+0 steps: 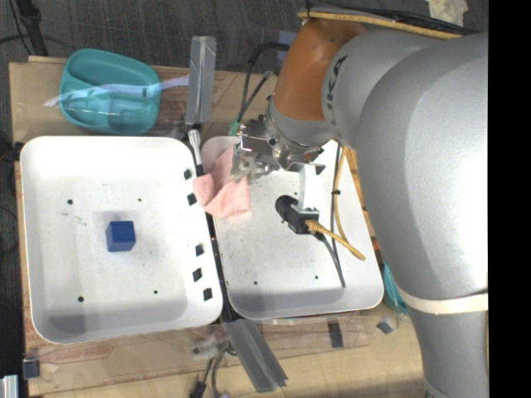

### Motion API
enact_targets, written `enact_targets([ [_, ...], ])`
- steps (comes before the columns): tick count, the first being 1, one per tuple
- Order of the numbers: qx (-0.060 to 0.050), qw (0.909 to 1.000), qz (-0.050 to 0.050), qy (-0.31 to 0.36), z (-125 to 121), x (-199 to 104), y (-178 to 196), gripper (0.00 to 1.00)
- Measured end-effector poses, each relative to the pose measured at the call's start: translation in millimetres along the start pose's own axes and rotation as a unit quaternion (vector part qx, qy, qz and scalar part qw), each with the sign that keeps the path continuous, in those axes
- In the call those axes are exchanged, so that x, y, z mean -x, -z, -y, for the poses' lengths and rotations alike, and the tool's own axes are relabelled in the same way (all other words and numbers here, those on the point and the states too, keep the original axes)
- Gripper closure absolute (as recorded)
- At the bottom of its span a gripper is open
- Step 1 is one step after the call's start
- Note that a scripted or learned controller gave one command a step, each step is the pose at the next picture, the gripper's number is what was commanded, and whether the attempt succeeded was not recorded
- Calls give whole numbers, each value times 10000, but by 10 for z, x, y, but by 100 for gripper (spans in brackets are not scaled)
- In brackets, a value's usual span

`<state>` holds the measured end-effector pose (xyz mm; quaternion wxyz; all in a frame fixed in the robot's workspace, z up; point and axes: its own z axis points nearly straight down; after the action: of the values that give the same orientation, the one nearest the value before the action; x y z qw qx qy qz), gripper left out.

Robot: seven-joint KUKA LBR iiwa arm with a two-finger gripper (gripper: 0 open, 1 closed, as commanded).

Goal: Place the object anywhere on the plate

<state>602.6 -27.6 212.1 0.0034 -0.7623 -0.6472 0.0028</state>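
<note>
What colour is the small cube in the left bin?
Blue. The cube shows clearly in the camera view, on the white floor of the left bin.

Blue cube (pixel 121 235) sits in left bin (pixel 50 172); end effector (pixel 249 166) over pink cloth (pixel 224 196).

A small blue cube (pixel 121 235) of matte, solid colour is seen resting flat on the floor of the shallow white left bin (pixel 50 305), somewhat left of that bin's middle, well apart from all four walls. Its top face and a darker front face are shown, and its edges are set roughly square to the bin's sides. A pale pink plate (pixel 217 177) is found at the upper left corner of the white right bin (pixel 274 301), its rim partly hidden by the arm, well apart from the cube.
</note>
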Motion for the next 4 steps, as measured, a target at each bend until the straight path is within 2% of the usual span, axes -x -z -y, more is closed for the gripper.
enact_targets([
  [1, 22, 10000, 3, -28, 120, -712, 114, 100],
  [2, 25, 9994, 3, 337, 269, 156, 473, 100],
  [3, 27, 9892, 11, 1465, -298, -751, -54, 100],
  [4, 10, 9512, 12, 3085, 280, -1372, -821, 100],
])
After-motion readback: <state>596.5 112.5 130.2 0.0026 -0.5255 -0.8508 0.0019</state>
